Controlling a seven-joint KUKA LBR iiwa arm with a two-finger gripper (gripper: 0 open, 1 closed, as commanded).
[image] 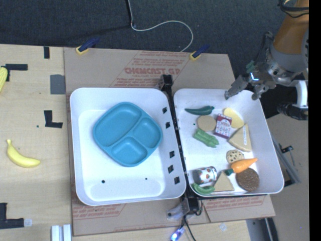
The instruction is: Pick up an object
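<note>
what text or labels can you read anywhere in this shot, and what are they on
"CHEMGARD" is my best reading of the red print on the cardboard sheet under the bins; it is blurred, and the smaller red line below it is unreadable.
The small red and white packet in the right bin bears a label too small to read.
The small can bears markings too blurred to read.

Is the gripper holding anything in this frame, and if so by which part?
Nothing is held. The gripper hovers with open, empty fingers over the right bin's upper right corner, above the toy food.
</note>
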